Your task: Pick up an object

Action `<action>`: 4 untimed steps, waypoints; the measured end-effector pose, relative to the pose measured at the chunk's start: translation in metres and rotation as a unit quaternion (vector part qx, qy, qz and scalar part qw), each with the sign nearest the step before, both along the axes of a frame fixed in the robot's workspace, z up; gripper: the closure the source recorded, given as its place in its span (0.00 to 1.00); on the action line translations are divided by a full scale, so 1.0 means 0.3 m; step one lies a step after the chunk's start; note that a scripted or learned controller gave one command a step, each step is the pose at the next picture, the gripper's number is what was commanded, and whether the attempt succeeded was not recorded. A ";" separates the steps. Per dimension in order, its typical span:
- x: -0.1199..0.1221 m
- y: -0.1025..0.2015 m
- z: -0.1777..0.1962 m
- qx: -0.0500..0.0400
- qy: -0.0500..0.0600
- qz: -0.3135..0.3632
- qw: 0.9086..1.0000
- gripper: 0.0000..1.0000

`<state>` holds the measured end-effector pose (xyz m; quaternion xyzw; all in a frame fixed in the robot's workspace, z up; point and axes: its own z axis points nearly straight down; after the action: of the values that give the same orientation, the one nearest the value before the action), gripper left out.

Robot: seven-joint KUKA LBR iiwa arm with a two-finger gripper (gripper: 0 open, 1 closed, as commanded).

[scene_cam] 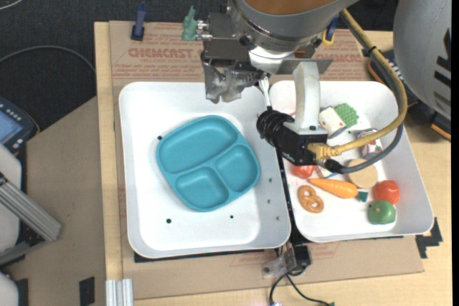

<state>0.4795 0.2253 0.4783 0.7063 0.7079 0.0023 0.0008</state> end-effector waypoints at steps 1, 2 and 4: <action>0.001 0.002 0.035 0.000 -0.001 0.001 1.000 1.00; -0.003 -0.193 -0.237 -0.003 0.007 -0.004 1.000 1.00; -0.007 0.004 -0.367 -0.003 0.008 0.001 1.000 1.00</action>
<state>0.4775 0.2265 0.3683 0.7056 0.7086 -0.0059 -0.0026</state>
